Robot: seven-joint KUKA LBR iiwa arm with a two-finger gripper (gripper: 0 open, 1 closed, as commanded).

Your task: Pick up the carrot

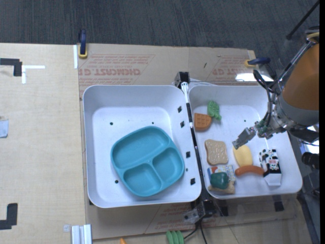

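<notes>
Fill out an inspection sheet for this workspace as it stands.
Surface: left bin and right bin side by side on cardboard.
Job's things: orange stick, likely the carrot, lies in the right bin near its front wall, not held.
Clutter: teal divided plate in the left bin; waffle, green leaf, bread slice, yellow piece, cow-print carton in the right bin.
Grippers: hand over the right bin by the yellow piece, apart from the carrot.
Cables: black cable at the front edge.
Surroundings: clamp on the cardboard; dark floor.
</notes>
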